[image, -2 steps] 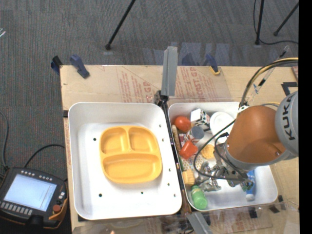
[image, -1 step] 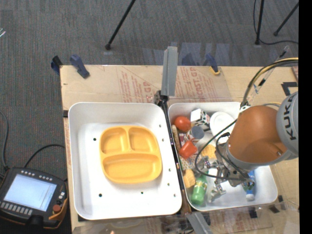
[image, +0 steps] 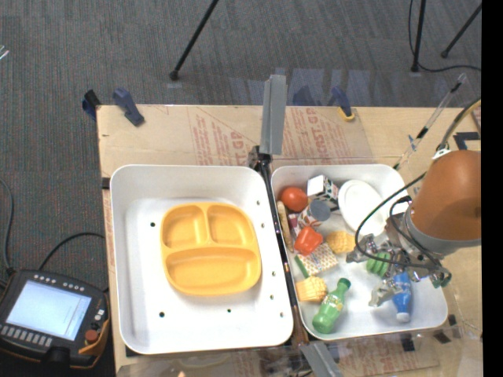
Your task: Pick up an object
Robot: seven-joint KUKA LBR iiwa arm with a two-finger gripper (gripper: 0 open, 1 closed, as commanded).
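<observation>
My claw point(image: 393, 277) hangs low in the right bin point(image: 428, 309), near its right wall, under the orange band point(image: 449, 195) of my arm. Its metal parts are tangled with what lies beneath, and I cannot tell how far it is spread or whether it has hold of anything. A blue bottle point(image: 402, 301) lies just under it, and something green point(image: 378, 263) sits at its left edge, half hidden. Further left in the same bin lie a green bottle point(image: 330, 308), a yellow corn piece point(image: 311, 290) beside it, a red block point(image: 308, 239), a yellow lumpy piece point(image: 341, 243), a red tomato point(image: 295, 199), a small white cube point(image: 319, 185) and a white plate point(image: 361, 203) leaning toward the back wall. The left bin point(image: 134, 210) touches the right one along its side and carries a yellow divided tray point(image: 211, 248) lying flat. Both bins rest on the worktop point(image: 196, 136), which is covered with cardboard. A teach pendant point(image: 49, 312) lies on the floor at the lower left.
</observation>
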